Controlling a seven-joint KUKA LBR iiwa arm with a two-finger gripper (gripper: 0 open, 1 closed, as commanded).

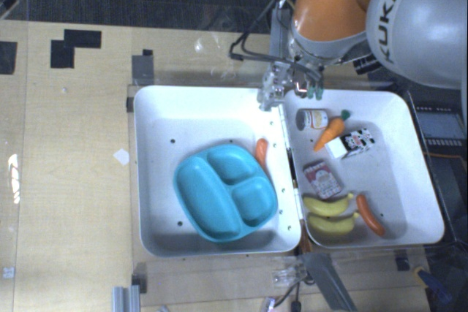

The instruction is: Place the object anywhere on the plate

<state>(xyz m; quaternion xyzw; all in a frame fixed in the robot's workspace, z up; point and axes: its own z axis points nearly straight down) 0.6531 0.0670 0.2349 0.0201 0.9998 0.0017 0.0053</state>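
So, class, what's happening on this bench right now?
A grey arm reaches in from the right, its claw hovering over the far edge where the two bins meet. The blue plate sits in the left bin with a small orange piece beside it, not on it.

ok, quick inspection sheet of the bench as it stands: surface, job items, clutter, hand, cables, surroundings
Surface: two white bins side by side, left bin, right bin, on a pale bench.
Job's things: blue sectioned plate in the left bin; small orange object beside its upper right rim, not on it.
Clutter: right bin holds a carrot, small jar, black-and-white carton, red packet, bananas, orange sausage-like piece.
Hand: hand over the bins' far edge near the divider; finger state unclear.
Cables: black cable looping by the wrist.
Surroundings: black markers on the bench.
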